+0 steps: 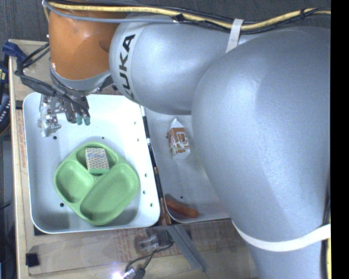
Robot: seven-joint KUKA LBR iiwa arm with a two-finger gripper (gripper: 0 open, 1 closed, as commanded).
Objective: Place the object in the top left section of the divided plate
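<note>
The gripper (75,116) hangs over the left bin (32,156) with its 2 fingers seemingly slightly apart, holding nothing. The grey arm (221,86) stretches across both bins. A small tan block (96,159) rests in the green divided plate's (107,199) top section.

A divided plate (96,186) is set in the left bin (35,156), with a small block (96,159) in its upper section. A packet (178,142) and a sausage-like item (181,208) are seen in the right bin (193,218). The gripper (67,116) is held above the left bin's far end.
</note>
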